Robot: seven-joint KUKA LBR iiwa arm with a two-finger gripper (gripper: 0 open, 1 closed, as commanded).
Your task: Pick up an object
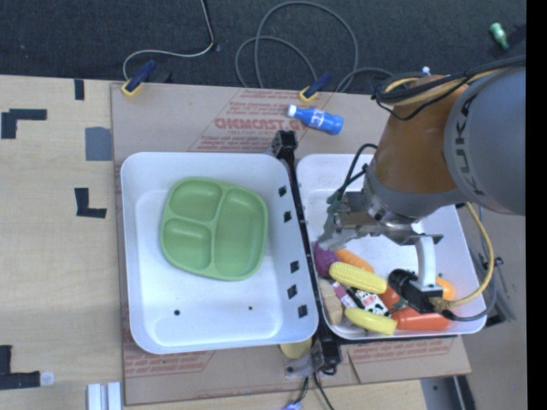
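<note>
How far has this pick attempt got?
Done: the gripper is down inside the right bin, just above the toy pile. In hand: nothing visibly held; the corn lies in the bin. Left: grasp and lift. The green plate sits in the left bin.

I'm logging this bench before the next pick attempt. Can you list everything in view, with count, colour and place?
Bins: two, white, side by side on the bench.
Divided plate: one, green, in the left bin.
Corn cob: one, yellow, right bin, in the toy pile.
Banana-like piece: one, yellow, right bin, near the front wall.
Carrot-like piece: one, orange, right bin, behind the corn cob.
Purple piece: one, right bin, left of the pile; kind unclear.
Red-orange piece: one, right bin, front right.
Bottle: one, blue and white, lying on the board behind the bins.
Clamps: two, blue and yellow, at the board's back edge.
Cables: looped behind the bench.
Arm: one, grey and orange, over the right bin.
Gripper: one, above the pile.
</note>
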